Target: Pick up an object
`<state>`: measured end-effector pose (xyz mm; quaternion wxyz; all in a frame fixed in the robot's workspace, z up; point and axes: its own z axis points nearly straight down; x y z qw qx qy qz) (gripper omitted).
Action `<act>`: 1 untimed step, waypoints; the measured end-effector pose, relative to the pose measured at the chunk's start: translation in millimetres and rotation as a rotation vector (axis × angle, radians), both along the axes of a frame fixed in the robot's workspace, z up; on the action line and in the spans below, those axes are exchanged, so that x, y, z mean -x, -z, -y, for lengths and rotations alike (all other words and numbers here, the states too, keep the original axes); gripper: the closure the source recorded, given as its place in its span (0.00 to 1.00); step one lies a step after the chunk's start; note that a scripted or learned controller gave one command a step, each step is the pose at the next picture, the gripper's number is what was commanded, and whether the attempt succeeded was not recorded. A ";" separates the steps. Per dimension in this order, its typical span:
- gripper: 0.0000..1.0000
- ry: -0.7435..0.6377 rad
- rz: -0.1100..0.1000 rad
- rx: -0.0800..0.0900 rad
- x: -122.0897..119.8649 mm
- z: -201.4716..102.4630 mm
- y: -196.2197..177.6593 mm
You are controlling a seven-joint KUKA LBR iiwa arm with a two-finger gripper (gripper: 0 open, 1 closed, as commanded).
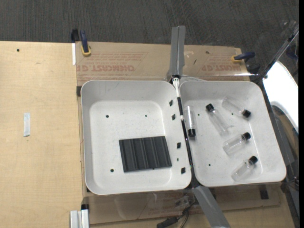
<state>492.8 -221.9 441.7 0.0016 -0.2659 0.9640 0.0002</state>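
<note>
Nothing is being gripped yet: five clear vials are lying in the right bin (266, 103), one vial (190, 122) along its left wall, and a black tray (145, 154) is sitting in the left bin (90, 127). I cannot tell the tool's state. Next move, I judge, is descending over one vial

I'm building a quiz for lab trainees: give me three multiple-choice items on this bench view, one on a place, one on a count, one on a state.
1. Where does the dark ribbed tray lie?
A. left bin
B. right bin
C. on the cardboard

2. How many clear vials with black caps lie in the right bin?
A. two
B. five
C. eight

3. How do the vials rest?
A. upright
B. stacked
C. on their sides

Answers: 1 A, the tray sits on the floor of the left bin; 2 B, five black caps show; 3 C, each lies lengthwise.
</note>
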 end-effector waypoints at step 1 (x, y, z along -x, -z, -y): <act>0.00 0.000 0.000 0.000 0.0 -0.1 0.0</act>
